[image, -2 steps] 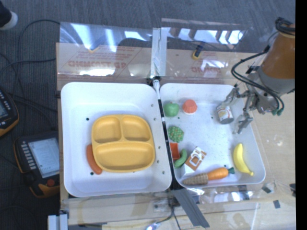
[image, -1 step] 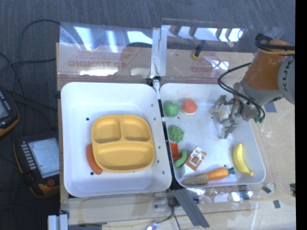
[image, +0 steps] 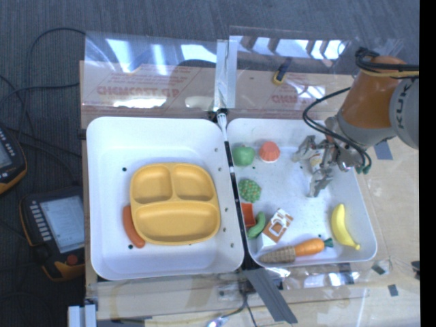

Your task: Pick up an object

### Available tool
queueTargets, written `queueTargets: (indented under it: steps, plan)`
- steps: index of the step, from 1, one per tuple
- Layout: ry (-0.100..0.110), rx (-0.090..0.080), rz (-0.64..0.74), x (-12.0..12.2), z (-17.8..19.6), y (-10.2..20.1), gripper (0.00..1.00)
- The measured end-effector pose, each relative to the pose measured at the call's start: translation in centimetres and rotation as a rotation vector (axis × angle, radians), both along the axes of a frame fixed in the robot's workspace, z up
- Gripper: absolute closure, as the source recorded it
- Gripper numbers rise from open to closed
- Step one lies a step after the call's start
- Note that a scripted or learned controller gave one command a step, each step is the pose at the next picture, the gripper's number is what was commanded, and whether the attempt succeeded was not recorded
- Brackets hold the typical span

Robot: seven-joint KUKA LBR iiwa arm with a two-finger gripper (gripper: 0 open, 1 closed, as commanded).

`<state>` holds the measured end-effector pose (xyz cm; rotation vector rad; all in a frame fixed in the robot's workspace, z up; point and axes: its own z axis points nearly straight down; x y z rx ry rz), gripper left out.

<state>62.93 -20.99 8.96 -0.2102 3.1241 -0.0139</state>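
Note:
My gripper [image: 312,167] hangs over the upper right part of the right bin [image: 364,203], fingers spread open with nothing between them. It is above bare bin floor. To its left lie a red-orange ball [image: 270,151] and a round green fruit [image: 243,155]. A yellow banana [image: 343,227] lies below and to the right of it. Along the bin's front are a carrot [image: 310,246], a corn cob [image: 278,255] and a small white and orange box [image: 277,225]. A bumpy green piece [image: 249,190] sits by the left wall.
The left bin [image: 109,148] holds a yellow divided plate [image: 175,203] with an orange-red sausage [image: 131,227] beside its left edge. A red piece [image: 247,214] and a small green one [image: 257,226] lie near the divider. Black cables loop around the arm's wrist.

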Motion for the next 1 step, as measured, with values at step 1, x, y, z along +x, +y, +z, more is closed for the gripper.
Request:
queueTargets:
  steps: [1]
  plan:
    - [0.000,0.005,-0.067,-5.47,0.07,-0.96,0.00]
